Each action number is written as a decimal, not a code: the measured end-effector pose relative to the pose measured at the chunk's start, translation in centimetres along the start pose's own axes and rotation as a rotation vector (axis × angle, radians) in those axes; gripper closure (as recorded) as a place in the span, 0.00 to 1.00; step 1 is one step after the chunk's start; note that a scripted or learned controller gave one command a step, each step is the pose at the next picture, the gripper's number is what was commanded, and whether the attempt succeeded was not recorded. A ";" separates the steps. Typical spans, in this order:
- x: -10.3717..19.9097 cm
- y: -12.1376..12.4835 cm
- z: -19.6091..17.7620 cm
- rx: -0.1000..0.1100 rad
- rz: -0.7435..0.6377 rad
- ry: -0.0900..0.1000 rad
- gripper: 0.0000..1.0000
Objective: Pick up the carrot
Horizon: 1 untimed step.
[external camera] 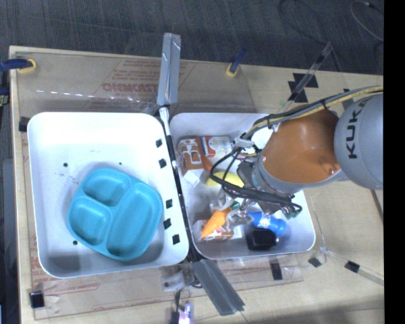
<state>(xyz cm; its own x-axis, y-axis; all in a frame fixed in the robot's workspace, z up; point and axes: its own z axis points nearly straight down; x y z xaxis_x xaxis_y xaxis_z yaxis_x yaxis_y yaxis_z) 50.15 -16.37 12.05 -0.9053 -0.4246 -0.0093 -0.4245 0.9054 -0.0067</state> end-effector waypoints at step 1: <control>-2.3 3.4 -6.8 -0.010 -0.417 0.007 1.00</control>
